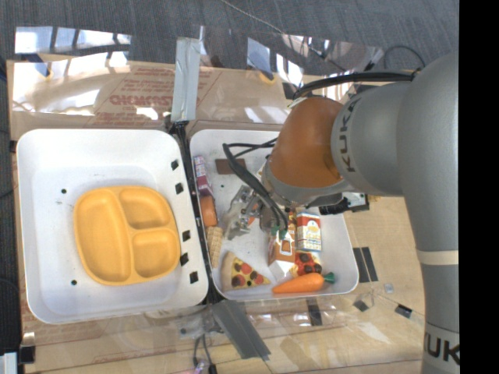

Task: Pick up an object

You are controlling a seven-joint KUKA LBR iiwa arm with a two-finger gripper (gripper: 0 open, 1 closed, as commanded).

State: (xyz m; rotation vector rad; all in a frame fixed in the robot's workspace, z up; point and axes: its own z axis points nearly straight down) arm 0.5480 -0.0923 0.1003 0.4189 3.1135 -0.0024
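Left bin (39,209) has a smooth yellow plastic tray (125,234) with three rounded compartments, and the right bin (343,267) is full of toy food: a glossy orange carrot (299,284), a flat pizza wedge (243,273), a boxy little carton (309,232). The metal gripper (251,213) sits low in the right bin, just above the pizza; can't tell if its fingers are spread or closed.

You see a bulky, smooth grey cylindrical arm (405,139) with a rounded orange band (308,142) above its wrist, dark KUKA lettering on the shell, thin black cables looping alongside, and metallic gripper hardware (253,213).
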